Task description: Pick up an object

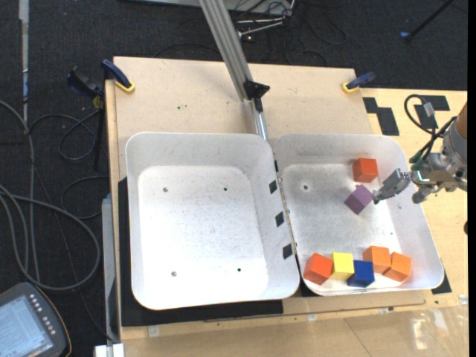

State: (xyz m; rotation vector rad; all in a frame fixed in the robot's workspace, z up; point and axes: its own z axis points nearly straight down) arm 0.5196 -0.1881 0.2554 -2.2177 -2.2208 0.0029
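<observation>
In the right bin a purple cube lies near the middle, with an orange cube just behind it. Along the bin's front wall sit an orange cube, a yellow cube, a blue cube and two more orange cubes. My gripper hangs over the bin's right side, open, with nothing between its fingers. Its left finger points at the purple cube from just to its right, a small gap apart.
The left bin sits beside the right one, with a low ridge and black clips between them. A metal pole slants down to the bins' back edge. Clamps mark the bench's back corners.
</observation>
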